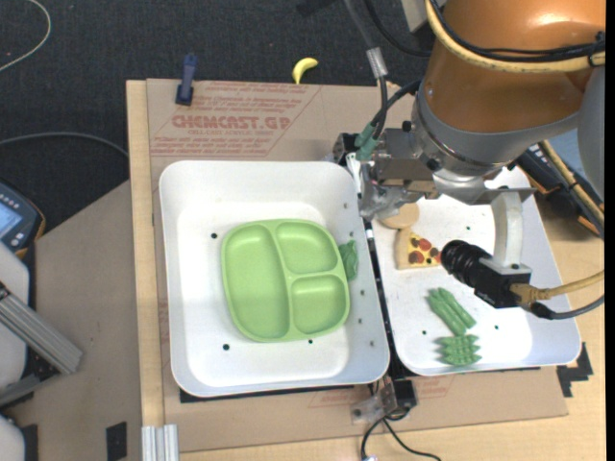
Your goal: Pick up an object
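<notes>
Orange-banded arm (509, 56) over bins' shared edge (370, 248)

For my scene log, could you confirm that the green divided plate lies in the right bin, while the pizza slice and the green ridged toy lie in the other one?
Not quite: the camera view shows the green divided plate in the left bin, not the right. The pizza slice and the green ridged toy lie in the other one, the right bin.

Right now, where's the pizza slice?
In the camera view the pizza slice lies in the right bin, near its upper left corner, just below the gripper and up-left of the green toy.
</notes>
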Controlling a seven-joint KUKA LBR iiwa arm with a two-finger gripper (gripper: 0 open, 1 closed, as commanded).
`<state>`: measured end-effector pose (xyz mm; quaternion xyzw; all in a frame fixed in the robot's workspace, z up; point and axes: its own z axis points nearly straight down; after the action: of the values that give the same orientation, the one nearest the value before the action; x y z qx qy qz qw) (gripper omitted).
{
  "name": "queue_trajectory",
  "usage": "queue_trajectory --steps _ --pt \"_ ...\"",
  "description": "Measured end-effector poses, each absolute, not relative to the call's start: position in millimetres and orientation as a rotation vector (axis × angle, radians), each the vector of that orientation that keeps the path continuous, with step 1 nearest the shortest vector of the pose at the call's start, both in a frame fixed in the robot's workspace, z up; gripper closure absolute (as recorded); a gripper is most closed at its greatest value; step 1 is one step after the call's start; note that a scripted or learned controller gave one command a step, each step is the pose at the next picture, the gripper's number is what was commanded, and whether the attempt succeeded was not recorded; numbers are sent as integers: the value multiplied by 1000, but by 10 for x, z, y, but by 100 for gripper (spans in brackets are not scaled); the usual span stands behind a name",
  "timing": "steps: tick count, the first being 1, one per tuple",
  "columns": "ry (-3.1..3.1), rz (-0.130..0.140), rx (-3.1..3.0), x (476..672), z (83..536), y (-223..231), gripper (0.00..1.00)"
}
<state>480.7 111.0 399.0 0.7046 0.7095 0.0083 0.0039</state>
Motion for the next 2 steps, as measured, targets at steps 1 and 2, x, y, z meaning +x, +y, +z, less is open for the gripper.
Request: queue_trajectory --steps 1,2 --pt "2230 -7 2219 4784 3662 1503 100" --pt "2223 0 2220 4794 3785 1483 100"
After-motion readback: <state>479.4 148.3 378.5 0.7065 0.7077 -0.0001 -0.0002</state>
